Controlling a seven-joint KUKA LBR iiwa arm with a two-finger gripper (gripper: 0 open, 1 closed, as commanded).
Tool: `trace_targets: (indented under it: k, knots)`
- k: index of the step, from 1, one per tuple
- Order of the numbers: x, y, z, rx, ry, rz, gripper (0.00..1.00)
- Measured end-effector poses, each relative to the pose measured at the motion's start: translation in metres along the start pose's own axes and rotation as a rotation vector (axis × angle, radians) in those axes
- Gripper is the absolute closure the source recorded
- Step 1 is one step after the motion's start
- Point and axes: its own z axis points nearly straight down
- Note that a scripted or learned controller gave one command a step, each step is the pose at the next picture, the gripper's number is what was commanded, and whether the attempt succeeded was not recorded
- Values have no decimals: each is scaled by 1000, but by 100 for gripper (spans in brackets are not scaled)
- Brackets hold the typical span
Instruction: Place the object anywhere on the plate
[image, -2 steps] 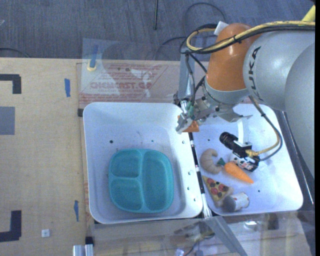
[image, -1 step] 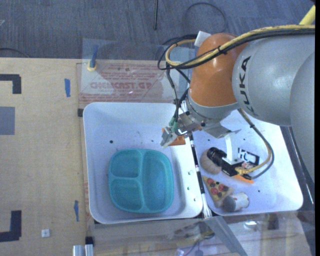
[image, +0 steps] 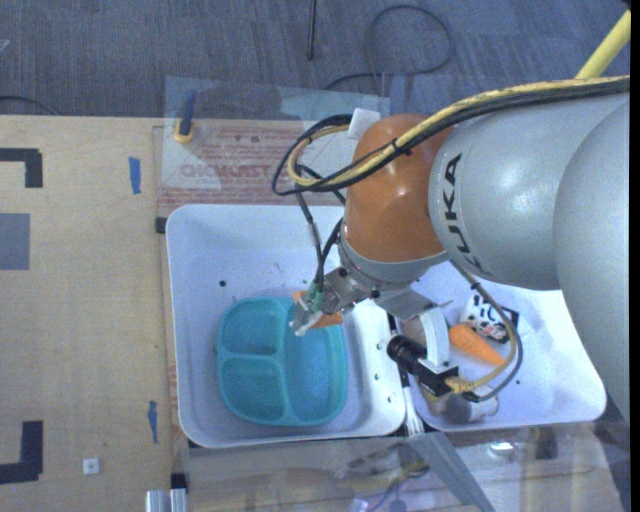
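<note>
Two white bins sit side by side; I see the teal plate (image: 283, 372) in the left bin (image: 195, 300), three compartments showing. My gripper (image: 318, 308) hangs over the plate's 1 o'clock corner, and something small, orange and green, shows at its tip (image: 322, 320); I cannot tell whether it is truly grasped. In the right bin (image: 570, 385), at 3 o'clock from the plate, lies a carrot (image: 474, 346), just beside a black-and-white item (image: 490, 318).
</note>
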Motion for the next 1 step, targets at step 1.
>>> trace_targets:
  k: [1]
  knots:
    - [-1, 0, 0, -1, 0, 2, 0]
